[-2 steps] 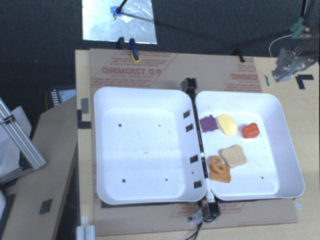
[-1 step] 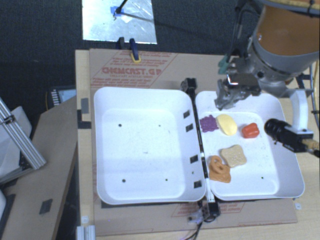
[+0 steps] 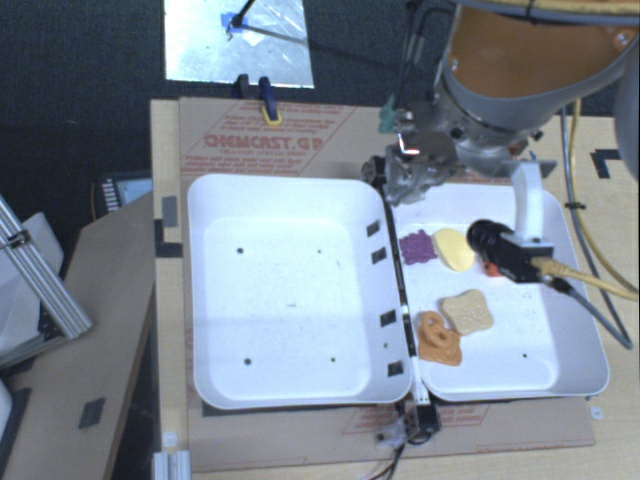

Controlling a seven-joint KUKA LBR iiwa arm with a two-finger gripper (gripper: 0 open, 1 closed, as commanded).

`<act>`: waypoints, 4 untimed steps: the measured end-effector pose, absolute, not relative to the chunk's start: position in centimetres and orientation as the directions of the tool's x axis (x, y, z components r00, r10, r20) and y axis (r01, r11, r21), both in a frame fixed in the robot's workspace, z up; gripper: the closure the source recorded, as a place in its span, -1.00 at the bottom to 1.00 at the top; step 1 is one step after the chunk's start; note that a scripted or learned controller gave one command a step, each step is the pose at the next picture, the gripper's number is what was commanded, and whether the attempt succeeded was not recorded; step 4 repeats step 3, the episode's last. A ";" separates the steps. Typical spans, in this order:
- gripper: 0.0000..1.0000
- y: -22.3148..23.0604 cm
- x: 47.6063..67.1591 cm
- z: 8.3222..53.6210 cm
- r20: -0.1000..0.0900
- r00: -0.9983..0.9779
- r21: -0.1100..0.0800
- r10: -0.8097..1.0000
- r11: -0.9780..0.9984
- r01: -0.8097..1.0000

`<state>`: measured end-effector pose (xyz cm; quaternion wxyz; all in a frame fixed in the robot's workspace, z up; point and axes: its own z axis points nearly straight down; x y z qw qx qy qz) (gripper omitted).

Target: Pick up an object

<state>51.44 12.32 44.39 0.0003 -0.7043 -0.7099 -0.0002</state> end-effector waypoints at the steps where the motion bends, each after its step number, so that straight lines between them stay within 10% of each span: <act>1: 1.00 18.6 48.5 46.4 0.003 -0.011 0.003 1.000 0.011 1.000; 2: 1.00 23.7 52.7 53.9 0.005 -0.007 0.011 1.000 0.007 1.000; 3: -1.00 23.4 52.6 53.5 0.002 -0.004 0.002 1.000 0.004 1.000; 4: -1.00 23.4 52.6 53.5 0.002 -0.004 0.002 1.000 0.004 1.000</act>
